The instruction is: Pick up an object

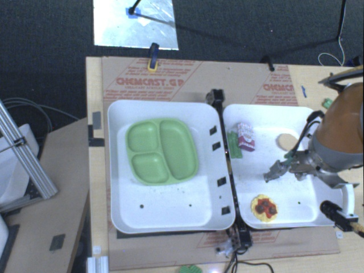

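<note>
I see four things lying in the right bin (272,114). At its left wall sits a small green piece (232,144), upright-oblong, touching or just beside a red-and-white packet (245,137) that lies slightly tilted; I can't tell whether they overlap. Further right, near the middle of the bin's upper half, lies a pale tan, rounded lump (287,140), like a small bread roll, well apart from the packet. Down near the front wall rests a round yellow item with red patches on top (264,207), flat on the floor, like a toy pizza. It lies apart from all the others.
</note>
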`<state>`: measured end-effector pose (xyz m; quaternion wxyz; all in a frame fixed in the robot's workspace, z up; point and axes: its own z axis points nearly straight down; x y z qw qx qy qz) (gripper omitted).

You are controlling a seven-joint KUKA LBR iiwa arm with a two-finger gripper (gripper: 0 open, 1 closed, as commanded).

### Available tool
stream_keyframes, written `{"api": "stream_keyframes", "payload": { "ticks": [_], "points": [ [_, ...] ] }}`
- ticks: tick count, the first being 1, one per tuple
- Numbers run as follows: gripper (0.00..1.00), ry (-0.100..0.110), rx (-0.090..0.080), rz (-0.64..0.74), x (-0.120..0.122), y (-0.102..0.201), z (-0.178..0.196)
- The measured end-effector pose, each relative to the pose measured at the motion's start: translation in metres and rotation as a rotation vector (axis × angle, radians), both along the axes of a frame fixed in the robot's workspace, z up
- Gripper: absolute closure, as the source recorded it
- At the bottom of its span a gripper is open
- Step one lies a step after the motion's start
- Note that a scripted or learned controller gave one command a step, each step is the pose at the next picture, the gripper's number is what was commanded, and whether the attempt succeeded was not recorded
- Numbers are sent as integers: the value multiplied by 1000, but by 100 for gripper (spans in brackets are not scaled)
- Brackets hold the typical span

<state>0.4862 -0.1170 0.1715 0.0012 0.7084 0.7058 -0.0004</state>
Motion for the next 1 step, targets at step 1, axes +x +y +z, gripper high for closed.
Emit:
{"api": "stream_keyframes", "payload": {
  "ticks": [1],
  "points": [
    [0, -4, -3, -1, 5, -73, 29]
  ]
}}
